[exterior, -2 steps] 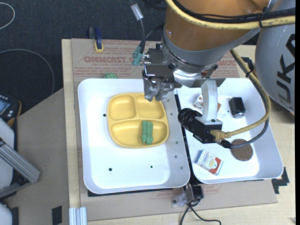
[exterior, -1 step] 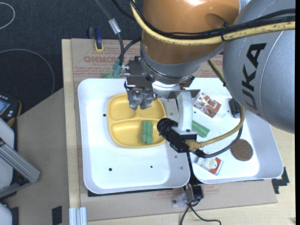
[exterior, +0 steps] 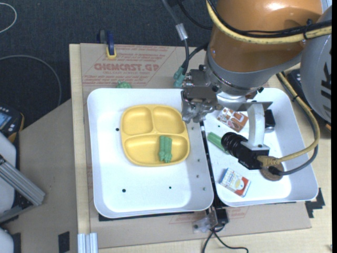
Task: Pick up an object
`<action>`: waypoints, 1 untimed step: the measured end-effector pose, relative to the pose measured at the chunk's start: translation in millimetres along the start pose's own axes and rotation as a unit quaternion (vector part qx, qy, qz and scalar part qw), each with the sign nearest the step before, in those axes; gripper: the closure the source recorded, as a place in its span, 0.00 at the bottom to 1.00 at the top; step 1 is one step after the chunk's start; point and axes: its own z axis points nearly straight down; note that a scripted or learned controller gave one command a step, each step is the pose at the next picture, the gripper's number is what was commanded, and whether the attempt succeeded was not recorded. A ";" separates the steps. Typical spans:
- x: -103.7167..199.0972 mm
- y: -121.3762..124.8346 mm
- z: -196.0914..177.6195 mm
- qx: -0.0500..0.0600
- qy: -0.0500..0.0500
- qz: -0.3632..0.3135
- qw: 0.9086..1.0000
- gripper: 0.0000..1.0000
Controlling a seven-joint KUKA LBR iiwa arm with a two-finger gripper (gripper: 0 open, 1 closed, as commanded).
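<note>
Camera view: I watch the grey KUKA arm (exterior: 263,30) reach in from the right, its orange band looming over both bins.
Gripper: the gripper (exterior: 194,114) hangs low over the seam where the left bin (exterior: 102,141) meets the right bin (exterior: 297,152). Its own housing blocks my sight, so I cannot tell whether it is spread or closed, and I see nothing carried.
Left bin: a yellow divided plate (exterior: 152,123) sits near the middle. A green toy vegetable (exterior: 165,149) lies in its wide lower compartment, toward the right end.
Right bin: a green stick (exterior: 215,139) lies just beside the seam, nearest the gripper. A far packet (exterior: 233,118) sits partly tucked under the wrist, a near packet (exterior: 234,182) rests toward the front rim, and a brown disc (exterior: 271,173) lies to its right.
Why here: hovering at the seam keeps targets on both sides within reach, by my reading.
Likeliest target: the green stick, I judge, being closest and flat on the bare floor.
Task status: no pick made yet, as I read it.
Beneath: a cardboard sheet (exterior: 131,65) with red print carries both bins.
</note>
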 end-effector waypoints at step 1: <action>65.7 -1.5 7.7 -0.001 0.002 -0.008 1.000 1.00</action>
